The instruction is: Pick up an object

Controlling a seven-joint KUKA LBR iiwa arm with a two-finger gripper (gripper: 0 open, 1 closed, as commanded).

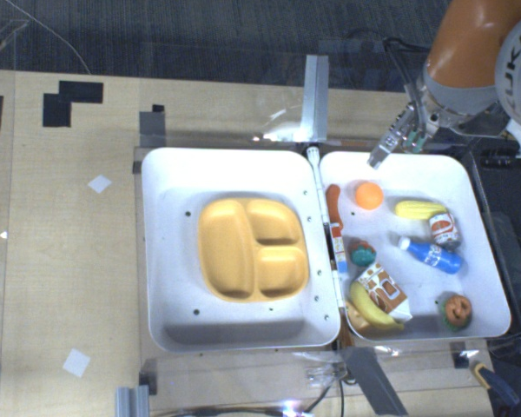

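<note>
The right white bin point(478, 200) holds several small objects: an orange ball point(368, 195), a red sausage point(333, 205), a yellow piece point(419, 208), a red and white can point(444, 229), a blue bottle point(436, 256), a teal lump point(362, 254), a brown and white carton point(385, 290) on a banana point(367, 309), and a brown round item point(456, 309). My gripper point(384, 152) hangs over the bin's far rim, above and slightly right of the orange ball. No object shows at its tip.
The left bin point(165, 233) holds a yellow divided tray point(252, 248). A metal post point(316, 102) stands behind the seam between the bins. The arm's orange band point(473, 33) fills the upper right.
</note>
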